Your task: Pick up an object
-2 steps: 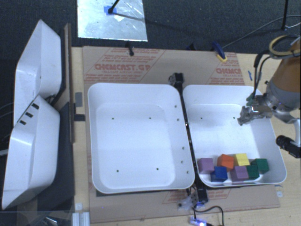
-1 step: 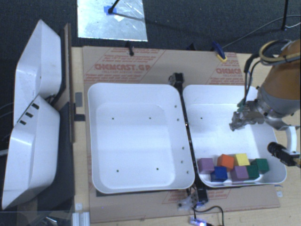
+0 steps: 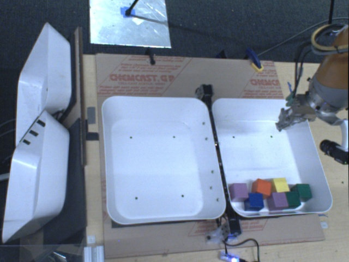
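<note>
Smooth white bin (image 3: 305,146), small cubes (image 3: 270,194) (matte)

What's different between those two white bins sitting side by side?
The right bin holds a cluster of small coloured blocks bunched along its near edge; the left bin shows just its bare white floor with a few dark dots. The gripper hangs over the right bin's far right part, well away from the left bin. Both are shallow, white, round-cornered and about the same size, resting on the same cardboard sheet.
</note>
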{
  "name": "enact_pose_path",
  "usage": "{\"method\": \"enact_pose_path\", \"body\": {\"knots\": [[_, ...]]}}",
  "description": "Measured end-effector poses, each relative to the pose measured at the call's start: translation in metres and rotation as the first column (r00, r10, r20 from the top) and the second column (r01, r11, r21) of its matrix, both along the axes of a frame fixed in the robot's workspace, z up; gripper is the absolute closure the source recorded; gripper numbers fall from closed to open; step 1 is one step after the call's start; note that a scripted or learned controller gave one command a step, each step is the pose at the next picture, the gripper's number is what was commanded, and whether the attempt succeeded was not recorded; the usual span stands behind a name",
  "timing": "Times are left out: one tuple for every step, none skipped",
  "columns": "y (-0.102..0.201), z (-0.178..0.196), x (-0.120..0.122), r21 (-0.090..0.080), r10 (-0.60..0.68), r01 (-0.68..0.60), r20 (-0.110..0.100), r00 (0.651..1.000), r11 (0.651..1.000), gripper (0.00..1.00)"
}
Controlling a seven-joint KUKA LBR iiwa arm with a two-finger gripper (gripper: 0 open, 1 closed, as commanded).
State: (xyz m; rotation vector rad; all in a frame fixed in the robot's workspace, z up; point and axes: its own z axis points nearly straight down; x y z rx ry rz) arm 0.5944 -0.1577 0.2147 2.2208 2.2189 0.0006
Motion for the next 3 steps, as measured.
{"method": "enact_pose_path", "body": {"knots": [[-0.041,-0.066,0.075,0.002,0.000,0.000,-0.007,1.000,1.000,1.00],[-0.023,-0.131,0.012,0.003,0.000,0.000,-0.008,1.000,1.000,1.00],[0.017,-0.128,-0.020,0.002,0.003,-0.003,-0.002,1.000,1.000,1.00]]}}
